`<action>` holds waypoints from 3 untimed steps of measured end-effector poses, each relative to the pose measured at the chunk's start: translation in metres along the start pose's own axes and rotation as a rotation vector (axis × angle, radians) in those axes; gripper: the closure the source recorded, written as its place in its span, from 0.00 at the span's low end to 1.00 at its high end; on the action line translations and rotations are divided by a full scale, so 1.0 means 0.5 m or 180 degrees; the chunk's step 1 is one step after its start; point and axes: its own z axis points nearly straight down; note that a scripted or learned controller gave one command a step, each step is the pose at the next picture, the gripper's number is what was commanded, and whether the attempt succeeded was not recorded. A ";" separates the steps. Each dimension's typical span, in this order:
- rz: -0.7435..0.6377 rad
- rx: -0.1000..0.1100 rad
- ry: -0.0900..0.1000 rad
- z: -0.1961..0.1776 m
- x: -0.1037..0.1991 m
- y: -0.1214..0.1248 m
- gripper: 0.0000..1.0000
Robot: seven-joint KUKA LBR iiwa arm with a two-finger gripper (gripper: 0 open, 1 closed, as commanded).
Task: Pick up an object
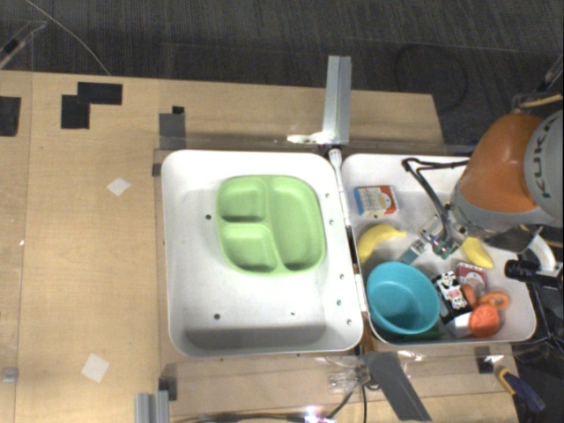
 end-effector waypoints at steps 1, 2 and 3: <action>0.0318 0.0000 0.0006 -0.004 0.112 -0.072 0.00; 0.0337 0.0026 0.0025 -0.049 0.054 -0.143 0.00; -0.0323 0.0001 0.0001 -0.005 0.149 -0.041 0.00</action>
